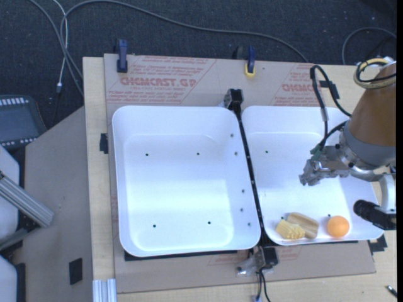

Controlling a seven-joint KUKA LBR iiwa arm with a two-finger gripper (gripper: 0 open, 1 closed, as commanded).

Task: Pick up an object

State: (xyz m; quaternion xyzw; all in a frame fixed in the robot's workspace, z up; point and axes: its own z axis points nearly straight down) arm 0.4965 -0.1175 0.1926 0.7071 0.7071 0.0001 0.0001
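Note:
In the right bin [277, 168], near its front rim, lie a yellow corn-like piece [290, 231], a tan oblong piece [303, 221] touching it from behind, and an orange ball [338, 226] a little further right. My gripper [312, 173] hangs over the right part of that bin, up and behind these objects, well apart from them. I see nothing between its fingers.
The left bin [182, 181] sits beside the right one, with a black divider strip [245, 168] between them. Cables run along the arm and across the floor at the back. Clamps hold the board at its far edge.

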